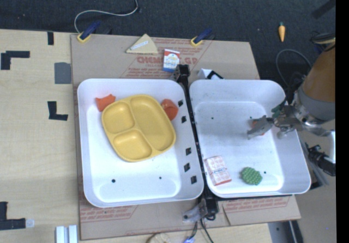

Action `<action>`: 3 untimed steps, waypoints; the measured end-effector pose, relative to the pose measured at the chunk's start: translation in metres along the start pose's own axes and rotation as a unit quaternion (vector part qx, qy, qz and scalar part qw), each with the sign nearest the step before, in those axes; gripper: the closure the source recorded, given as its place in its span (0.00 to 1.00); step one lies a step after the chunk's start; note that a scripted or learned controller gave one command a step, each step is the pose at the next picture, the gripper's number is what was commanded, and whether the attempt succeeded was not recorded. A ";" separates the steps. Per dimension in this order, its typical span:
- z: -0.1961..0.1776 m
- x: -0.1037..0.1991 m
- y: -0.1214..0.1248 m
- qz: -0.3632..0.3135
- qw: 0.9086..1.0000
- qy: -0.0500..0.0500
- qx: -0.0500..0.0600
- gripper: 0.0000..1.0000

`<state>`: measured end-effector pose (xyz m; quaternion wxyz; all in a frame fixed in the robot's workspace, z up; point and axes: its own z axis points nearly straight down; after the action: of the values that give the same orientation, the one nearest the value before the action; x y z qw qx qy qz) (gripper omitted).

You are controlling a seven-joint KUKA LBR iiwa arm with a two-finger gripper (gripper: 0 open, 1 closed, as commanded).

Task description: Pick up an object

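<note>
1. We see the gripper (260,127) over the right bin (234,92), nothing between its fingers; whether they're spread or closed, we can't tell.
2. A green ball (251,176) sits near that bin's front edge, well apart from the gripper.
3. A small packet (217,170) lies just left of the ball.
4. The left bin (92,182) has a yellow tray (138,127) with orange bits (105,101) beside it.

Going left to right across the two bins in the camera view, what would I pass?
Orange piece → yellow tray → red piece → small packet → green ball → gripper.
</note>
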<state>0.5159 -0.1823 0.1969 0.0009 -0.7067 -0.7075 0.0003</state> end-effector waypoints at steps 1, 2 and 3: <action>0.109 -0.040 0.049 0.000 1.000 -0.002 -0.004 0.00; 0.103 -0.041 0.117 0.000 1.000 -0.001 -0.001 0.00; 0.109 -0.042 0.079 0.000 1.000 -0.002 -0.004 0.00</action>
<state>0.5943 -0.2243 0.0875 -0.0037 -0.7065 -0.7077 -0.0007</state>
